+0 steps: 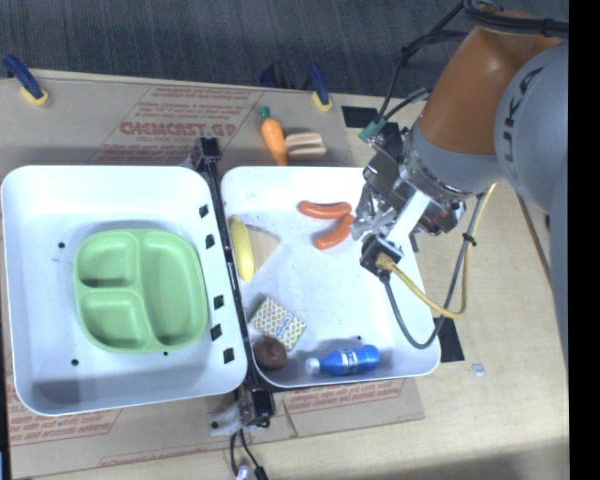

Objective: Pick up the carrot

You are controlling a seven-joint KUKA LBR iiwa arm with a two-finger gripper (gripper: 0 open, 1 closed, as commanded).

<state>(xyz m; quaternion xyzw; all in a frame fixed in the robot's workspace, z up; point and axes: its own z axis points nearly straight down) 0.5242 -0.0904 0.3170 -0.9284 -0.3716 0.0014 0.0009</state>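
carrot [272, 138] lies on the bench behind the right bin [400, 353], outside it, while our pincer [378, 230], its opening unclear, hovers by the sausages [325, 209], so we judge the approach unstarted.

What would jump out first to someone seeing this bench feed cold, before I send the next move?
The big grey and orange arm at the right, its gripper low over the right bin beside two sausages. Next, the green divided plate alone in the left bin. The carrot lies outside both bins, on the cardboard behind the right one, next to a small bun-like item.
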